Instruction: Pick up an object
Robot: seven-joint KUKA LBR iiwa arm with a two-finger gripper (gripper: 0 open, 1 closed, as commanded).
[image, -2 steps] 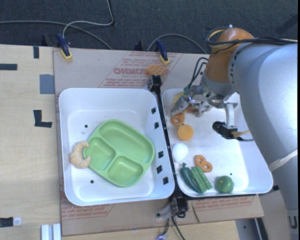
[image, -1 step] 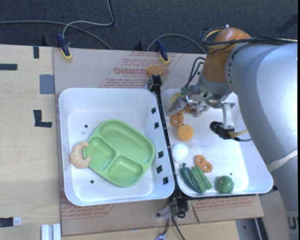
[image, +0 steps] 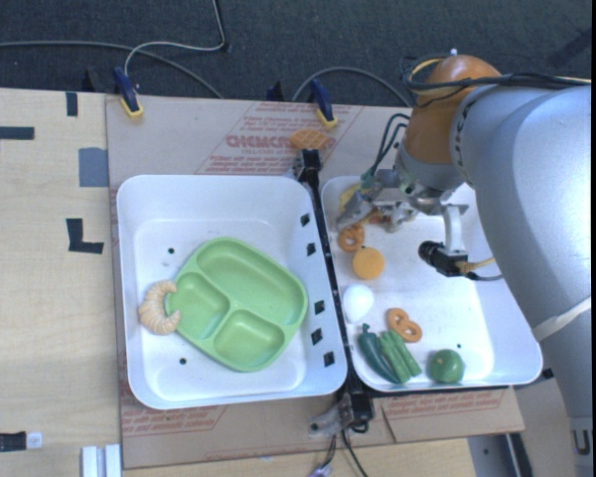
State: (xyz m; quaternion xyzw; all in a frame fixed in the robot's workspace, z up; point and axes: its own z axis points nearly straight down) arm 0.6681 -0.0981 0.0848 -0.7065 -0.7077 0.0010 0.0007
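Gripper (image: pixel 370 199) hangs low at the far left corner of the right bin (image: pixel 497 366), close against the divider between the bins. Whether anything sits between its fingers cannot be told: the wrist and cabling crowd that corner. A yellowish scrap seems to lie right beside the tool, though it is too blurred to name.

Taking the orange ball (image: pixel 368 263) as the landmark: the gripper stands just beyond it, toward the bin's far wall, and a small pretzel ring (image: pixel 352 237) lies between the two, nearly touching the ball. On the ball's near side rests a white egg (image: pixel 358 301); further toward the near wall come a second pretzel (image: pixel 402 324), two green pods (image: pixel 388 356) lying side by side with their long axes running from the egg's side toward the near right corner, and a lime (image: pixel 445 366).

The nearest candidate is likely the pretzel ring, just nearward of the tool. Across the divider, the left bin (image: pixel 139 266) holds a green tray (image: pixel 240 304) and a curled snack (image: pixel 160 307).
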